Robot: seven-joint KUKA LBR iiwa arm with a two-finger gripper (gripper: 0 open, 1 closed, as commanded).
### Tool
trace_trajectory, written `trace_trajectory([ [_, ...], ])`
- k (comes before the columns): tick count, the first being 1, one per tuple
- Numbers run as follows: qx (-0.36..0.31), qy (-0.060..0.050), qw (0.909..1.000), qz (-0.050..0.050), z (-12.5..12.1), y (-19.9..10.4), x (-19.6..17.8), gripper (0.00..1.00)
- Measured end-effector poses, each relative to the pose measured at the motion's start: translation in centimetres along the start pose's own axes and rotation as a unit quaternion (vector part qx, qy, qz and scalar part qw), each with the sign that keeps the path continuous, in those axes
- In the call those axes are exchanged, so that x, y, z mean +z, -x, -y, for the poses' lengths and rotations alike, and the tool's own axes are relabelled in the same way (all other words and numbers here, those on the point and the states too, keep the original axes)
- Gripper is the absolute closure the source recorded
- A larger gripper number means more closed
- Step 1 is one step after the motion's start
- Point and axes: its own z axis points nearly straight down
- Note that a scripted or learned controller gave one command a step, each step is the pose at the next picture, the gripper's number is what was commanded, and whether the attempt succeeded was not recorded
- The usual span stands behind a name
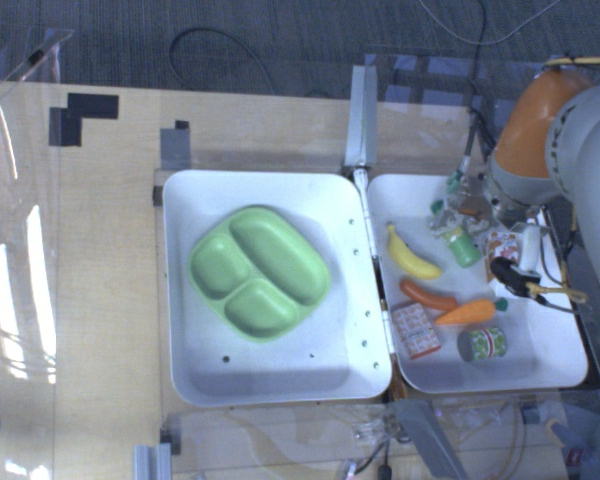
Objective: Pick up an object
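Observation:
My gripper (458, 211) is low over the back of the right bin (550, 368), under the grey arm with the orange band. Just in front of it and touching or nearly touching lies a small green cylinder (465, 248), tilted. A yellow banana (410, 255) lies to the left of that. Nearer the front are a red sausage (427, 295), an orange carrot (465, 313), a pink checkered waffle (416, 329) and a small can with a green and red label (483, 343). A red and white packet (504, 242) is partly hidden beside the wrist.
The left bin (195, 368) holds a green divided plate (260, 272) in its middle. A metal divider (361, 128) runs between the two bins at the back. The wooden bench (90, 268) stretches out to the left.

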Motion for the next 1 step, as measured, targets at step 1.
trace_trajectory([
  [1,0.037,-0.004,0.9993,0.001,0.31,-6.37,-8.66,1.0],
])
